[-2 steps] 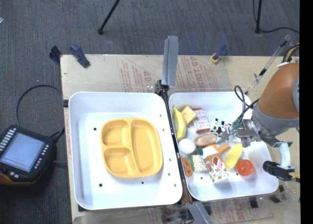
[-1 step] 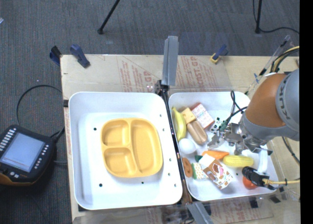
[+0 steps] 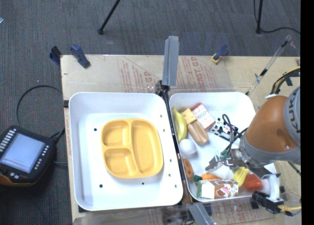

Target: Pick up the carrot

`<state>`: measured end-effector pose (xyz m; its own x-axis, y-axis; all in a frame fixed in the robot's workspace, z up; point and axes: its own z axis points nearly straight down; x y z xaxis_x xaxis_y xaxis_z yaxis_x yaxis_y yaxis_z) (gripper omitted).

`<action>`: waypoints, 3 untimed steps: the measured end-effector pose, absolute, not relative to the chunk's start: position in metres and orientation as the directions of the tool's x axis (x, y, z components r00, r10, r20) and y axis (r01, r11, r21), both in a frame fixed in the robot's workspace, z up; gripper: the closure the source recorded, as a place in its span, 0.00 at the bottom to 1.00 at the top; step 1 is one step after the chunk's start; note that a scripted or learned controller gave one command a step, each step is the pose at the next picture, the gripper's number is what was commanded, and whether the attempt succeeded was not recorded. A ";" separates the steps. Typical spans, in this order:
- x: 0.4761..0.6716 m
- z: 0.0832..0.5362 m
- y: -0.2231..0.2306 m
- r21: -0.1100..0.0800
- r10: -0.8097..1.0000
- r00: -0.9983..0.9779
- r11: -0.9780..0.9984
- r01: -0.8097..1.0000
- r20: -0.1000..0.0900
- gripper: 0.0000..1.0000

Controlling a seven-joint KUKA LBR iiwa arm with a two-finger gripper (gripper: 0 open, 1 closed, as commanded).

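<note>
The carrot [image 3: 211, 176] is a small orange piece with a green end, lying near the front of the right bin [image 3: 244, 102]. It sits just behind a brown and white carton [image 3: 219, 188]. My gripper [image 3: 222, 162] hangs low over the bin, directly above and slightly right of the carrot. Its metal head is close to the carrot, and I cannot tell whether it touches. The grey arm with its orange band [image 3: 271, 129] reaches in from the right and hides the bin's right side.
Around the carrot lie a banana [image 3: 178, 123], a tan roll [image 3: 197, 133], a white egg [image 3: 187, 147], a red and white box [image 3: 202, 116], a yellow item [image 3: 240, 175] and a red-orange item [image 3: 252, 182]. A yellow divided plate [image 3: 132, 148] sits in the left bin [image 3: 83, 121].
</note>
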<state>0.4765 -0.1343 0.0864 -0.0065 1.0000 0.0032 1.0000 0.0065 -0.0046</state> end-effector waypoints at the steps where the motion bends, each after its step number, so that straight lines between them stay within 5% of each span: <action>1: 0.475 0.086 -0.086 -0.006 0.998 -0.068 0.068 0.998 0.003 0.00; 2: 0.474 0.086 -0.100 -0.006 0.990 0.140 -0.140 0.990 0.001 0.00; 3: 0.474 0.086 -0.082 -0.007 1.000 0.023 -0.023 1.000 0.003 0.00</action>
<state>0.4742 -0.0817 0.0856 0.0226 0.9997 0.0027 0.9997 -0.0226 -0.0074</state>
